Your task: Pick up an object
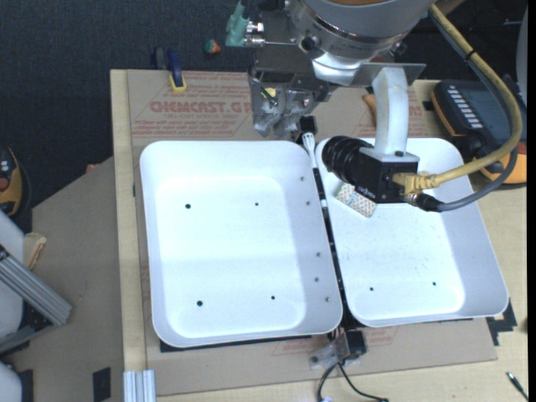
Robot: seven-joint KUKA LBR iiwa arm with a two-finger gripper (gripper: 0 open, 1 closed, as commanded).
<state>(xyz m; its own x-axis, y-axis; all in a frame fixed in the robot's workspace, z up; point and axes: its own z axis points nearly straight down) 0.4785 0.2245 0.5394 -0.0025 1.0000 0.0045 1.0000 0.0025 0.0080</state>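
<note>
A small white block with a dotted face (356, 199) lies in the right bin (419, 283), near its back left corner. My gripper (282, 111) hangs under the grey wrist, over the back edge of the bench just behind the left bin (226, 308). It is well apart from the block, up and to the left of it. Nothing shows in the gripper. A black cylinder on a white bracket (362, 167) juts from the arm and sits right above the block, hiding part of it.
A yellow cable (469, 167) runs from the cylinder across the right bin's back. The raised rims of both bins meet along the middle (328, 241). A blue and yellow clamp (175, 69) stands at the board's back left.
</note>
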